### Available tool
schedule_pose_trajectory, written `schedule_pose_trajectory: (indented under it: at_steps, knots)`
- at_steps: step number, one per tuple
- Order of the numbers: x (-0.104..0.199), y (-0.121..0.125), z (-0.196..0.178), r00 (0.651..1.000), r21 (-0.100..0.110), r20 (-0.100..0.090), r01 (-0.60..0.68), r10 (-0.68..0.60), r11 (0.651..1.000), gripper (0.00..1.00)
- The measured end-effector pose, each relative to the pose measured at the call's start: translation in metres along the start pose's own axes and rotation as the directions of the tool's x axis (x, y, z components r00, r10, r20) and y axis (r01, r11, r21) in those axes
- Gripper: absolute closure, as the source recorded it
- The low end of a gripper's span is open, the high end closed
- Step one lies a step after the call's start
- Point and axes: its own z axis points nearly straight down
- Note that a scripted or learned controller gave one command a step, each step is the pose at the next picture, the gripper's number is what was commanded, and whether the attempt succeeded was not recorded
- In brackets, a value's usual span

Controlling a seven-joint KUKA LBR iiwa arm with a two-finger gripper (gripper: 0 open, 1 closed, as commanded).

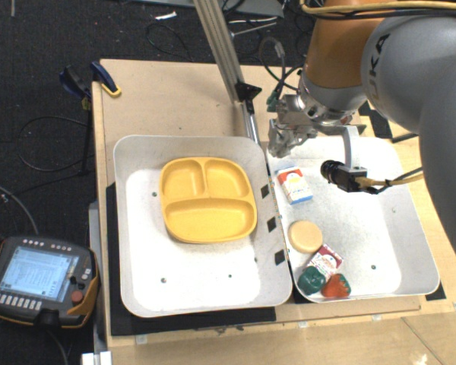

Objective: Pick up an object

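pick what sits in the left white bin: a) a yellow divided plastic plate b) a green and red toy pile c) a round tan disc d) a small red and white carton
a: the yellow divided plastic plate lies in the left white bin, while the small carton, the tan disc and the other toys lie in the right white bin.

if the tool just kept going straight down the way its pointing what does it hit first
Most likely the floor of the right bin near its back left corner, or the small red and white carton lying just in front of the tool. Depth from this slanted view is unclear, so I can't tell which it would meet.
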Motion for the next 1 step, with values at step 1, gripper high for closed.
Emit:
schedule_pose_trajectory:
  at_steps: [1]
  knots:
    - [0.0502, 0.0007, -0.0042, 1.0, -0.003, -0.001, 0.001, -0.001, 1.0, 1.0]
